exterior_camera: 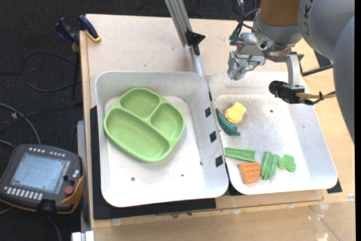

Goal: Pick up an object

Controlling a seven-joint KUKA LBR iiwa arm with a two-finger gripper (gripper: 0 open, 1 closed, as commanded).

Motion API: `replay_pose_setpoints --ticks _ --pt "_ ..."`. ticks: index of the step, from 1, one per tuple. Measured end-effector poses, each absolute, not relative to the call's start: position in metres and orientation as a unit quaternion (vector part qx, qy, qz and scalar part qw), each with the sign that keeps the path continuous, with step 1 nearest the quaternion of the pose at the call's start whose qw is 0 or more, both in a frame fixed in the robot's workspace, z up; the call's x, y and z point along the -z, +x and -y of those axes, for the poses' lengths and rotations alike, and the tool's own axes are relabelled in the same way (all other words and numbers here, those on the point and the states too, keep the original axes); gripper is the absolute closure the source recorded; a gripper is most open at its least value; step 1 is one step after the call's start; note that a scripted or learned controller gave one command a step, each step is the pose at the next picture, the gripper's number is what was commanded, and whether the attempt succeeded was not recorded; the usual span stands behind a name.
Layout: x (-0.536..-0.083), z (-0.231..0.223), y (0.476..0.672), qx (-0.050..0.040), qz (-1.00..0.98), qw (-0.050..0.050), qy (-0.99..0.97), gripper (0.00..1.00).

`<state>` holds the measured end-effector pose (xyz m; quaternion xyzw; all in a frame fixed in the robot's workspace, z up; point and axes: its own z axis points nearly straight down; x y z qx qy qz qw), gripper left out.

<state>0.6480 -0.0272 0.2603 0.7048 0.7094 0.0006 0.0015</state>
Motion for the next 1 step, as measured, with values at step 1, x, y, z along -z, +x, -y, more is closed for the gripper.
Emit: replay_pose_setpoints --ticks 1 --pt "-0.2598 0.0267 0.6479 -0.0001 -0.71 0.001 0.705 0.0"
